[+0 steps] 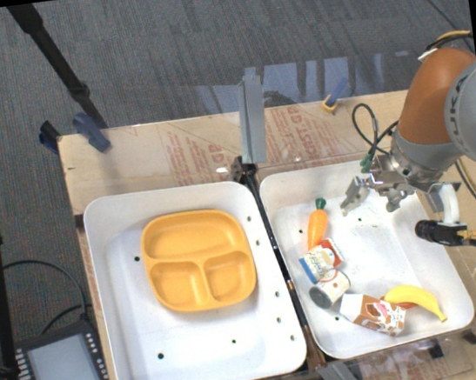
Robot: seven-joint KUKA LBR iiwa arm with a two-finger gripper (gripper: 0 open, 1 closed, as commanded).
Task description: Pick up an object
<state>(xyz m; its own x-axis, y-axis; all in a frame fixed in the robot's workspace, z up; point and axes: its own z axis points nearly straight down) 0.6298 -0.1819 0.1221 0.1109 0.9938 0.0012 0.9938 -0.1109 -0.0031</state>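
Note:
The right bin [421,242] holds an orange carrot toy [316,225], a small white carton with blue and red print [321,262], a grey-ended can on its side [329,290], a brown and white packet [374,313] and a yellow banana [416,300]. My gripper [373,199] hangs over the bin's upper right part, to the right of the carrot and apart from it. Its two fingers [351,199] are spread wide, open, with nothing between them.
The left bin [126,332] carries a yellow divided plate [199,259]. A grey metal post [253,125] stands behind the seam between the bins. A black cable and plug [442,232] hang near the right bin's right wall.

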